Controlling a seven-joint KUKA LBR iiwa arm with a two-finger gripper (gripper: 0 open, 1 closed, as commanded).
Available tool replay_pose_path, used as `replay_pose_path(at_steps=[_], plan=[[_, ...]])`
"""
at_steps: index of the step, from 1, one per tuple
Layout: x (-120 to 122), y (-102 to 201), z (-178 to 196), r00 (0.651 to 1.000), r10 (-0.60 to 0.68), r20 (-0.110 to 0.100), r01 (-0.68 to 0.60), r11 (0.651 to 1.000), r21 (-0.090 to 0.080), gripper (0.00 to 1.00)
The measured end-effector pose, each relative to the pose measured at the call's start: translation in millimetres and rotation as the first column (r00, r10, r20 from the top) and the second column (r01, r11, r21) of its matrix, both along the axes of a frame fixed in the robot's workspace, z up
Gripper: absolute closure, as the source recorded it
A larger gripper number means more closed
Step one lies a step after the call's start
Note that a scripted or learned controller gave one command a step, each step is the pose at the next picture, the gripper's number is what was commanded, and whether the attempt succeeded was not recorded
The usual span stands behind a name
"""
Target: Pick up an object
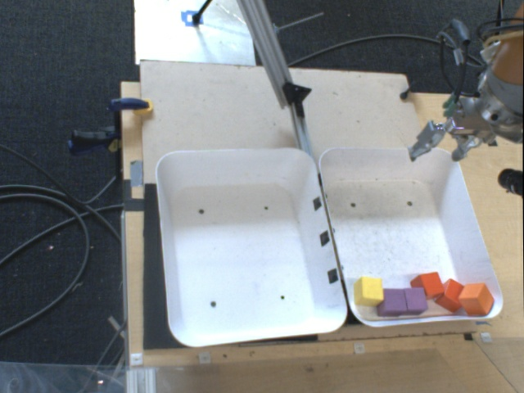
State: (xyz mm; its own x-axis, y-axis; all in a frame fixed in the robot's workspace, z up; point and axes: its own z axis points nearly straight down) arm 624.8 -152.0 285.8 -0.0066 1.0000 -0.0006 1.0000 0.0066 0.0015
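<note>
Small blocks, yellow block point(368, 290) leftmost, lie along the near wall of the right bin point(393, 182); they look light, rigid, flat-sided. The gripper point(443, 142), jaws spread and empty, hangs over the far-right rim. The yellow block's free left and right faces likely suit pinching best.

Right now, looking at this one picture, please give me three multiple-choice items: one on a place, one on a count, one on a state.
1. Where do the blocks lie?
A. in the left bin
B. along the near wall of the right bin
C. on the bare bench

2. How many yellow blocks are there?
A. one
B. two
C. three

3. What is between the gripper's fingers?
A. a purple block
B. an orange block
C. nothing

Answers: 1 B, the blocks sit in a row in the right bin, from the yellow block to the orange block. 2 A, just one shows. 3 C, the gripper hangs open over the far rim.
</note>
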Motion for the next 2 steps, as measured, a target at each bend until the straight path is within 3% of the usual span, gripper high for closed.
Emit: replay_pose_path(at_steps=[1, 2], plan=[[12.3, 22.3, 23.4, 1.0, 0.004, 0.004, -0.004, 1.0, 0.0, 0.0], [-104.2, -39.3, -47.6, 1.0, -0.012, -0.006, 0.012, 1.0, -0.001, 0.0]])
